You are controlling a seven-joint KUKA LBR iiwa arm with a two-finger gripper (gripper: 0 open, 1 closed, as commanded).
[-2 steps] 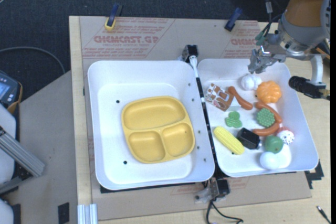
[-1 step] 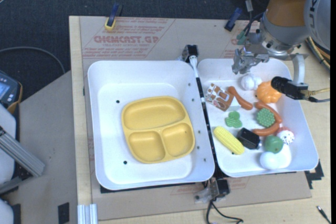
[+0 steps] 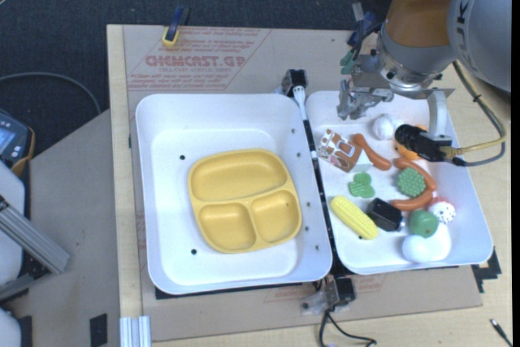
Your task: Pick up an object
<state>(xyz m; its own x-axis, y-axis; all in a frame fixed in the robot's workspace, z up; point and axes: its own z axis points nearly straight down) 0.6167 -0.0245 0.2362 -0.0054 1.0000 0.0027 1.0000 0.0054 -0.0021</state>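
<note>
Jaws at the arm's tip hang over the far end of the right bin [image 3: 479, 233]; whether they are released or clenched I cannot tell. Below lie toy foods: a corn cob [image 3: 354, 218], a green piece [image 3: 362, 186], a white ball [image 3: 382, 127]. A yellow divided tray [image 3: 244, 197] fills the left bin [image 3: 158, 175]. Red print on the counter [image 3: 122, 199] reads "CHEMCAST".

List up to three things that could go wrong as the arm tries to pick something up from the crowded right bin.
1. The toys lie packed close: the corn touches the black block, so a grab could catch two or push one aside.
2. The gripper hangs near the bin's far wall, and might bump it going down.
3. Round pieces such as the white ball may roll away.
</note>
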